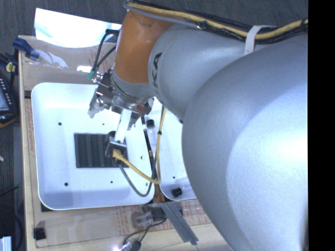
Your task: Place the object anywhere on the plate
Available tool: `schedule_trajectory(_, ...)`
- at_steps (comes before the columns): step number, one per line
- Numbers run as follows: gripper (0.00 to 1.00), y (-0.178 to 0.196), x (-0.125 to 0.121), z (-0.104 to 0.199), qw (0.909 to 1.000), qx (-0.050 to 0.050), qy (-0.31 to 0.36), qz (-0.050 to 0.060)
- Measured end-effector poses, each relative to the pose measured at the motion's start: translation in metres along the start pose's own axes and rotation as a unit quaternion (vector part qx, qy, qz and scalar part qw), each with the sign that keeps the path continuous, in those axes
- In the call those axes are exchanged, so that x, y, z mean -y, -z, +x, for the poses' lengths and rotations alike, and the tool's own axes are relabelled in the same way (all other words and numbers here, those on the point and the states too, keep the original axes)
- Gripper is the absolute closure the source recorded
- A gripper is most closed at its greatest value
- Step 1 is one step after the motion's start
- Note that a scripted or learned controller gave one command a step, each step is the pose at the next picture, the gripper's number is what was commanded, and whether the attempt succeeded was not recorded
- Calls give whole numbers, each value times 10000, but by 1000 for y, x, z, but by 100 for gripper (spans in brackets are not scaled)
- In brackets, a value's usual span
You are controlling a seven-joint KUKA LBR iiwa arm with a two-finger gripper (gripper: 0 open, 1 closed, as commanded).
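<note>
A dark, ribbed rectangular plate (91, 150) lies flat in the left white bin (47, 140), near its middle. My gripper (98, 106) hangs over that bin, just above and behind the plate's far right corner, below the orange band of the wrist. The wrist hides its tips, and I see no object between them. A small black thing (177, 192) lies in the right bin (170, 163) near its front edge. The arm hides most of that bin.
The big grey arm body covers the right half of the view. A yellow cable (137, 172) loops down over the left bin's front right part. Wooden bench edge (94, 224) runs along the front, with clutter at the far left.
</note>
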State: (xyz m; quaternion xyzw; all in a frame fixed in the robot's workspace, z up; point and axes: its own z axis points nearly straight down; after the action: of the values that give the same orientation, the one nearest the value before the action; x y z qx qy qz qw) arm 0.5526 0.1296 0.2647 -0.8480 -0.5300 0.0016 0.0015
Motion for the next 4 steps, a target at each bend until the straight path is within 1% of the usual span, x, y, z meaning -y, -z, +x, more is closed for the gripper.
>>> schedule_trajectory(1, 100, 22, 37, -76, 9890, 3, -1477, 6)
schedule_trajectory(2, 100, -113, 60, -55, 9998, 19, 189, 15)
schedule_trajectory(3, 100, -176, 68, -38, 9406, 17, -3396, 18)
schedule_trajectory(4, 100, -73, 29, -78, 9183, -14, -3958, 5)
